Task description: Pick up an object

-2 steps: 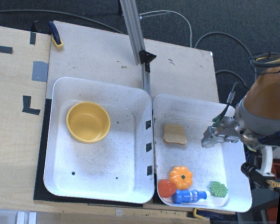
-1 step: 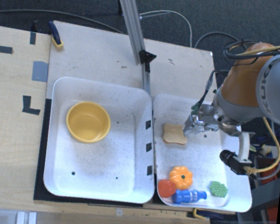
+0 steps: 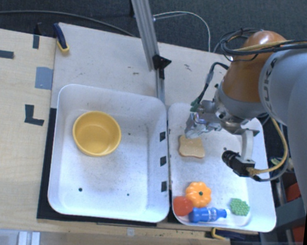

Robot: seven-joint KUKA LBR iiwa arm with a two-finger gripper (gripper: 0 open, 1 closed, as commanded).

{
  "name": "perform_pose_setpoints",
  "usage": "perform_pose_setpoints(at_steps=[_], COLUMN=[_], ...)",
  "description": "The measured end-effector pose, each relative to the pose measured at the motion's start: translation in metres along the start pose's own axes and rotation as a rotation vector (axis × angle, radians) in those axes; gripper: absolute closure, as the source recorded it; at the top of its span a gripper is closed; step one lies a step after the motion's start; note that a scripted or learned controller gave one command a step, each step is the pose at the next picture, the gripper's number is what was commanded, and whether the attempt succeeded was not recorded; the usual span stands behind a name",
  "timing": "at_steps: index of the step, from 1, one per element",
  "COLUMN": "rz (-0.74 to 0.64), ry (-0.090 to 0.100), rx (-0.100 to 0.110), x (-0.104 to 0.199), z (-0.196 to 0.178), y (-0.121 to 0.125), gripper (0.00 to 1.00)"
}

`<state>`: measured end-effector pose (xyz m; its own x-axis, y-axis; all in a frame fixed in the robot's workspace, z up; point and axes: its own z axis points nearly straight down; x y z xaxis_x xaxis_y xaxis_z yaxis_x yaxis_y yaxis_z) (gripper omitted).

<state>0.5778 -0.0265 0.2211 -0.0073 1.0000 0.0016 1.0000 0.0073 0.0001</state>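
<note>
Reaching in from the right, big grey KUKA arm (image 3: 281, 79) with the orange band, hanging over the right bin (image 3: 258, 215). Sitting on the pale surface (image 3: 8, 129), two white bins side by side; left bin (image 3: 137, 161) holding just a yellow bowl (image 3: 96, 133) toward its left end.

Hovering at the top of the right bin, gripper (image 3: 196, 125) pointing down, right above and just about touching the toast-shaped piece (image 3: 191, 147). Can't tell honestly whether the fingers are apart or together, too blurry and tucked under the wrist. Nothing visibly clamped, so not calling it a hold.

Lying clustered at the near end of that bin, well apart from the toast: orange pumpkin (image 3: 198, 193), red piece (image 3: 182, 206) touching it, blue bottle (image 3: 206, 214) on its side just beside, small green thing (image 3: 238, 206) off to the right.

Looking like the descent-onto-the-toast stage, probably. Tricky grab, being so flat: going straight down, centring over the slice, getting the tips down to the bin floor on both edges before closing, lifting slowly. Watching for it sliding toward the bin wall.
</note>
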Motion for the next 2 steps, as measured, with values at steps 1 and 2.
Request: perform_pose_setpoints(at_steps=[1,2], rz=[0.000,0.000], ry=[0.001,0.000], rx=[0.001,0.000], x=[0.054,0.106], z=[-0.008,-0.018], y=[0.008,0.022], gripper=[1.00,1.00])
